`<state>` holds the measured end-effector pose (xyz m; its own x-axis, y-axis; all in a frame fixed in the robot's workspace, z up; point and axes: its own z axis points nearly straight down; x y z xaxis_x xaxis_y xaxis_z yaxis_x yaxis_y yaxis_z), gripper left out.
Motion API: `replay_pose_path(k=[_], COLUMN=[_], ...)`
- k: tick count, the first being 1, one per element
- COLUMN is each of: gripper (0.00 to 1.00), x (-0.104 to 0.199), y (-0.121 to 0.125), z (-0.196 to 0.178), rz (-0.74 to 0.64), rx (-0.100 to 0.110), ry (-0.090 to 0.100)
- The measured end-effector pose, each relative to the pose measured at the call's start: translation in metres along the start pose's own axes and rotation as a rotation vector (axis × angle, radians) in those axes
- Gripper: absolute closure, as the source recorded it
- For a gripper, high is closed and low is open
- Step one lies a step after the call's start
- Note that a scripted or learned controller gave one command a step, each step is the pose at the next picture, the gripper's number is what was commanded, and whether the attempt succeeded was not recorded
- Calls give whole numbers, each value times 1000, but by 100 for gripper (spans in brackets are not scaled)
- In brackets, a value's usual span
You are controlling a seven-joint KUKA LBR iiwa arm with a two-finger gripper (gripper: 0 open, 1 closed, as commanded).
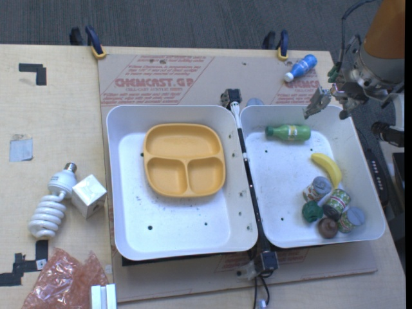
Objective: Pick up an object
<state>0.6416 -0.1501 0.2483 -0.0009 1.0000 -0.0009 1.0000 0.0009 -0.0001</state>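
In the right bin [281,227], a green bottle [288,132] lies on its side near the far wall. A yellow banana [327,169] rests below it. Several small cans and round items [331,208] are heaped in the near right corner. My gripper [331,106] hovers over the far right corner of this bin, up and to the right of the green bottle. It is open, with nothing between its fingers [315,103].
A yellow divided tray [185,159] lies in the left bin [174,237]. A blue and white bottle [301,67] sits on the board behind the right bin. Left of the bins are a spiral light bulb [51,201], a white cube [89,195] and a pink bag [61,282].
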Motion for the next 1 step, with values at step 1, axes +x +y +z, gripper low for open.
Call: replay_pose_path(k=[1], gripper=[0], x=[-23], y=[-31], z=[156], rz=[2], rx=[0], ry=[0])
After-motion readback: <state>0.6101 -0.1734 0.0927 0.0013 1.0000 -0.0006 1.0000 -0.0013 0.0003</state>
